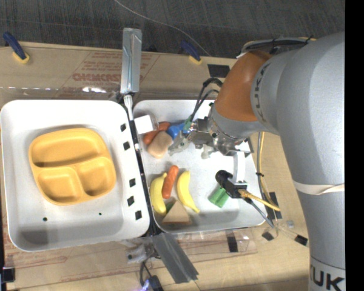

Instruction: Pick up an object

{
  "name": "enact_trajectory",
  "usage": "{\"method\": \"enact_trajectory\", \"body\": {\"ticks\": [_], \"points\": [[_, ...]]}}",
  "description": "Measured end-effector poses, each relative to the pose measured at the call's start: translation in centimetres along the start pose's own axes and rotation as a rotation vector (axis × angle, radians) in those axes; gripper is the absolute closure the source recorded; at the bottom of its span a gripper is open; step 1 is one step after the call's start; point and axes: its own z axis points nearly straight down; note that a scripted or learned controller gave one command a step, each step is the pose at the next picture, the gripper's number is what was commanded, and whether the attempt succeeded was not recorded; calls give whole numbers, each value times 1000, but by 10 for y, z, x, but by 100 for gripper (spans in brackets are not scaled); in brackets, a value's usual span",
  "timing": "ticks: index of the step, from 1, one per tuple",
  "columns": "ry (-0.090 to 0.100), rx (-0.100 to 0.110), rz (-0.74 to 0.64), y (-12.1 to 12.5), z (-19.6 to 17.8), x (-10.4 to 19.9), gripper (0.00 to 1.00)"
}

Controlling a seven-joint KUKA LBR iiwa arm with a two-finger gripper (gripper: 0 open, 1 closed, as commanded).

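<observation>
The gripper [192, 137] sits low in the right bin [201, 176], toward the worktop's far edge. A blue toy [176, 128] lies just left of it, perhaps touching. I cannot tell whether the gripper is spread or pressed together.

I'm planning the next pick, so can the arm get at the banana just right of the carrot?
Probably yes. The banana lies uncovered in the right bin, and the arm hangs over that same bin. The carrot lies close beside it, which could crowd a grasp.

Dark carpet [60, 11] surrounds a cardboard-topped bench [67, 65].
</observation>
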Motion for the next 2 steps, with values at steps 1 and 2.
{"method": "enact_trajectory", "body": {"ticks": [1, 2], "points": [[1, 1, -27, -62, 50, -2, 0], [-1, 1, -30, -61, 41, -3, 100]]}}
